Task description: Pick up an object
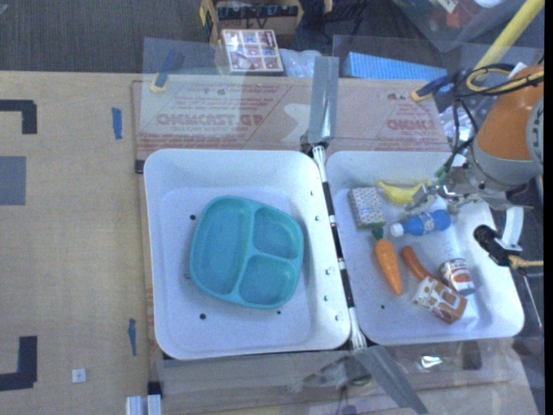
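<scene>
Picking cleanly means choosing a piece with room around it; nearest in the right bin [510, 322] lie a snack packet [438, 300] and a small can [457, 275], touching; the carrot [388, 265] beyond lies freer; farther back, a water bottle [421, 224], a banana [399, 191]; the gripper [449, 188] hovers there, whether spread or pinched I cannot tell; the left bin [173, 175] holds a teal divided plate [246, 252].

cardboard sheet [216, 115] | red print, mirrored, not legible | nothing else readable
</scene>
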{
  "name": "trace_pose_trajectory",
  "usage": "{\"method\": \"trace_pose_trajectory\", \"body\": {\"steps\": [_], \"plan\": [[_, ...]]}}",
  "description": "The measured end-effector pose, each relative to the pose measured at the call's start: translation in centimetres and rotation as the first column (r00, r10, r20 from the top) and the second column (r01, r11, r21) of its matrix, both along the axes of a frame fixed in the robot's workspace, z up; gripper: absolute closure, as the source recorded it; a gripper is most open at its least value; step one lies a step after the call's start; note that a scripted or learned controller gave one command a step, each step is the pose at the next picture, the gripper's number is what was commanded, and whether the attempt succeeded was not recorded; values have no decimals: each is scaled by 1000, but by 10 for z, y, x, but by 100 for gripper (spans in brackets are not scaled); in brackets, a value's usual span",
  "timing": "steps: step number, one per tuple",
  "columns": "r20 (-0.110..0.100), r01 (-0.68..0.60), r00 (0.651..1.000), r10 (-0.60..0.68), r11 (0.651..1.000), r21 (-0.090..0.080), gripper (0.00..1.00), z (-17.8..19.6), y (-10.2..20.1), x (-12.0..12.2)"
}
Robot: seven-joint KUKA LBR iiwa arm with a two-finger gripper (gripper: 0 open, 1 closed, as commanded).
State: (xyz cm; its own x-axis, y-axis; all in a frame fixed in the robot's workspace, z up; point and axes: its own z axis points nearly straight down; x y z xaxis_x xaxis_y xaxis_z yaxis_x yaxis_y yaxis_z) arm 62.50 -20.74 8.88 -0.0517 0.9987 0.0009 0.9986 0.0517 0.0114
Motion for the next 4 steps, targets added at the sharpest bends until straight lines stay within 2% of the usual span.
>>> {"method": "trace_pose_trajectory", "body": {"steps": [1, 2, 3, 4], "plan": [[-6, -168, 986, 168, 986, -3, 0, -1, 37, 11], [-5, -200, 980, 200, 980, 3, 0, -1, -10, -41], [-5, -364, 931, 364, 931, -2, 0, -1, -12, -90], [-1, -230, 973, 230, 973, -6, 0, -1, 26, -141]]}}
